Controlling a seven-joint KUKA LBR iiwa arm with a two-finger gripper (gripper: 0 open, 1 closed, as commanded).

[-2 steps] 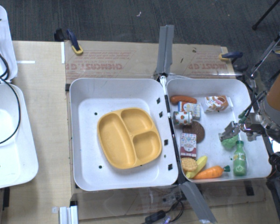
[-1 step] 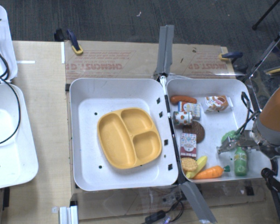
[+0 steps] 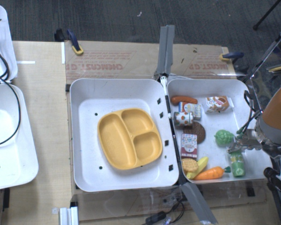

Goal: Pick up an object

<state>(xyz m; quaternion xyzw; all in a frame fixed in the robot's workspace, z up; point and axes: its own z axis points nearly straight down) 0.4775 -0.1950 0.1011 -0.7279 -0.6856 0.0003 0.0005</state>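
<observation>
I see a yellow three-part plate (image 3: 129,138) lying flat in the left white bin (image 3: 84,125), which sits on the tan surface (image 3: 42,69). A grey bar (image 3: 166,48) runs up from the bin's right edge. Blue clamps (image 3: 75,43) grip the surface's far edge. At far left, a black cable (image 3: 11,107) crosses what may be white tubs (image 3: 14,144). Beyond is dark floor (image 3: 107,8).

Red print runs upside down across the cardboard sheet (image 3: 131,60) behind the bins; it seems to read "CHEMCAST GP", repeated. Packet labels are too small to read.
</observation>
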